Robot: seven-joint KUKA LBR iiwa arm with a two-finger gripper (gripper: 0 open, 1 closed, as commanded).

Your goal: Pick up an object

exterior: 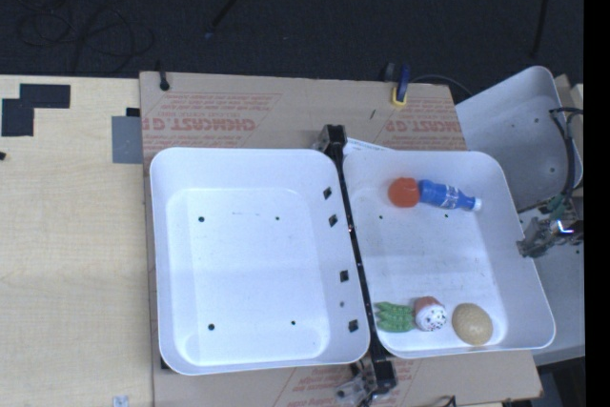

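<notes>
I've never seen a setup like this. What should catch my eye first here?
Most striking are the two white bins side by side, and the colours in the right bin: an orange ball touching a blue bottle near its far side. Along its near edge sit a green toy, a red-and-white spotted ball and a tan egg-shaped object.

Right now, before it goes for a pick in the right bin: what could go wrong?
1. The green object, the white speckled ball and the tan egg-shaped object sit bunched along the right bin's near wall; a descent there may hit the wall or nudge a neighbour.
2. The blue bottle lies on its side against the orange ball; both look rounded and may roll away under contact.
3. The arm sits at the bin's right rim, so its sweep in could clip it.
</notes>
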